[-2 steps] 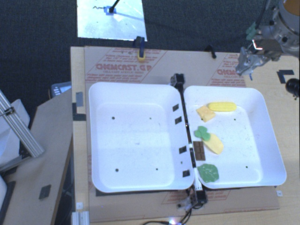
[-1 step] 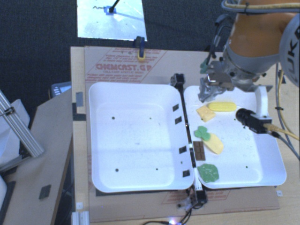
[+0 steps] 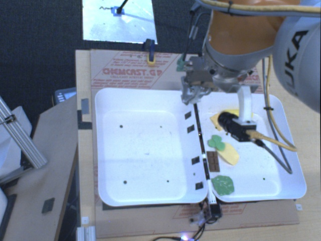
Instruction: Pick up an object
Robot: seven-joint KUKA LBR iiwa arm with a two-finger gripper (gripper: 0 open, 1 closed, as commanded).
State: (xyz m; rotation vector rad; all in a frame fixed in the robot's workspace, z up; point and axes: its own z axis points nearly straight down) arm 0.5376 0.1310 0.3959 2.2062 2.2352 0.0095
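Note:
My gripper [image 3: 192, 95] hangs over the far end of the divider between the two bins, below the grey and orange arm [image 3: 246, 19]. The right bin [image 3: 281, 185] holds several small items. A yellow flat piece [image 3: 228, 154] lies near its middle, with a small green leaf-shaped piece [image 3: 216, 142] at its upper left. Another yellow bit [image 3: 218, 119] shows beside a black part [image 3: 235, 127] hanging from the arm. A brown rectangular piece [image 3: 213, 161] lies by the divider, and a round green object [image 3: 222, 185] sits near the front edge. All of them lie nearer the front than my gripper.
The left bin [image 3: 140, 149] is a bare white tray with a few dark specks. Black clips [image 3: 194, 159] line the divider. A white post [image 3: 245, 104] and yellow cable [image 3: 276, 143] hang from the arm over the right bin. A shiny plate [image 3: 118, 14] lies behind the bench.

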